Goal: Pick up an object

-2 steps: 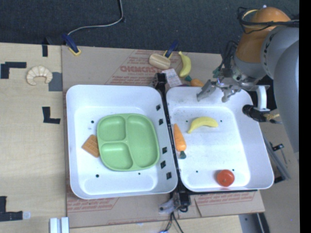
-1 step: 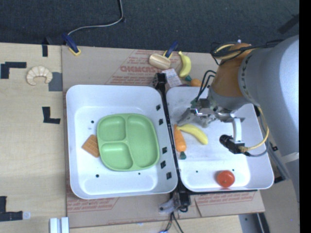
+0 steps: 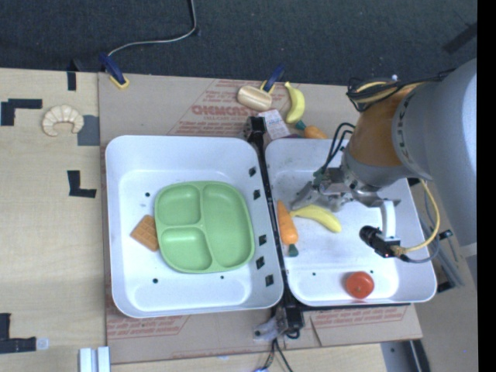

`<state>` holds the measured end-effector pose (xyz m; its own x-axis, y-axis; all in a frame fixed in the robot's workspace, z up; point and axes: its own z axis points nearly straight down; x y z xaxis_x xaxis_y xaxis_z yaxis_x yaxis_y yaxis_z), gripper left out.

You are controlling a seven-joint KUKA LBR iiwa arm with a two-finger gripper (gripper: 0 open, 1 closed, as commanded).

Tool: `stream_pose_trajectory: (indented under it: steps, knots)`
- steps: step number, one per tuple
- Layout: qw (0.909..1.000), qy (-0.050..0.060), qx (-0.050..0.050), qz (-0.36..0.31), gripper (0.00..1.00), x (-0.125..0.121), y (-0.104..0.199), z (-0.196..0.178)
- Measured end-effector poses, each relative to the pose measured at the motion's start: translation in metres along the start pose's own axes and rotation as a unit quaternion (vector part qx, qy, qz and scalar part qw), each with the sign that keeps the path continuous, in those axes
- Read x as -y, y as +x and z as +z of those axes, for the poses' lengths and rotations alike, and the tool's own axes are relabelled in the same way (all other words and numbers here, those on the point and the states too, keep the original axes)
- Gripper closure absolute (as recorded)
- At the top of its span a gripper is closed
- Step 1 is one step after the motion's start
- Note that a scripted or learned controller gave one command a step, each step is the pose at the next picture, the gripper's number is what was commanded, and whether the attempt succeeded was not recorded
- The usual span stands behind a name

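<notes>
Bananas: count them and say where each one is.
2. One banana lies in the right bin, by the gripper. The other banana lies outside on the cardboard behind the bins. More could be hidden under the arm.

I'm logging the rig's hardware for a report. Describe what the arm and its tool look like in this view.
The arm is a bulky, rounded grey body with an orange band above the wrist. Thin yellow and black cables loop over the band's top, and a yellow cable curves down the arm's lower side to a black connector. The tool is a compact dark grey metal piece, with a small white block beside it.
</notes>
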<state>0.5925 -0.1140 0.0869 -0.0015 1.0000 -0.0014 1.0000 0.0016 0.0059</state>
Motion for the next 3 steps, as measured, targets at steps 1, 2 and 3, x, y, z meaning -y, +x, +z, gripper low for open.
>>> stream_pose_trajectory:
  steps: [1, 2, 3]
  knots:
    - [1.0, 0.002, 0.0, 0.0, 0.0, -0.03, 0.03, -0.098]
    - [1.0, 0.005, -0.001, 0.001, 0.0, 0.017, 0.0, -0.023]
    - [1.0, 0.001, -0.001, 0.0, 0.0, 0.026, -0.017, 0.0]
